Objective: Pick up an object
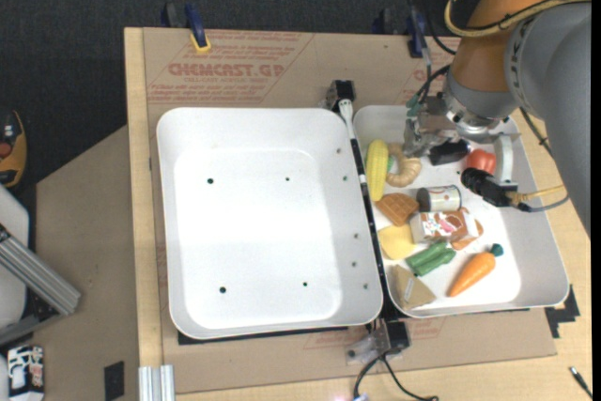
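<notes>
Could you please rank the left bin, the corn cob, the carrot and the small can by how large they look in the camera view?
1. left bin, by far the largest.
2. corn cob and carrot: they look about alike, so I won't rank them.
3. small can, smallest.

A single fixed camera looks down at a slant from above the bench (150, 202), far enough back to take in both white bins: the left bin (178, 146) and the right bin (540, 268). The arm (535, 42) enters from the frame's right.
</notes>
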